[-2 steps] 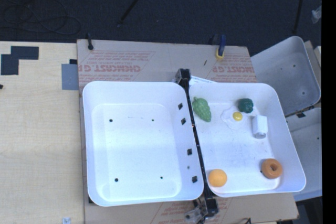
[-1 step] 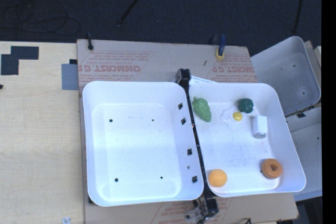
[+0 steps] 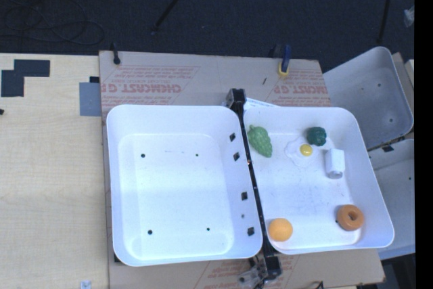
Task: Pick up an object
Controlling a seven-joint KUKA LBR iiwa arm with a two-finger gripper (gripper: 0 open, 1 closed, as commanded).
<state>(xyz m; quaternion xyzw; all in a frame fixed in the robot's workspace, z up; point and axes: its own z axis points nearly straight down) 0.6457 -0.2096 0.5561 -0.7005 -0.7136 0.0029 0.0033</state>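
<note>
The right bin (image 3: 365,166) holds several small objects. A light green leafy piece (image 3: 260,141) lies near its left wall. A dark green lump (image 3: 316,136) sits at the back, with a fried egg toy (image 3: 302,151) just in front of it and a white cylinder (image 3: 334,162) to the right. An orange ball (image 3: 280,229) rests at the front left and a brown donut (image 3: 350,217) at the front right.
The left bin (image 3: 118,166) stands beside the right one, a black clamp strip (image 3: 247,176) joining them. Both rest on a cardboard sheet (image 3: 155,81) on a light wooden bench (image 3: 47,179). A grey metal plate (image 3: 369,95) stands at the right.
</note>
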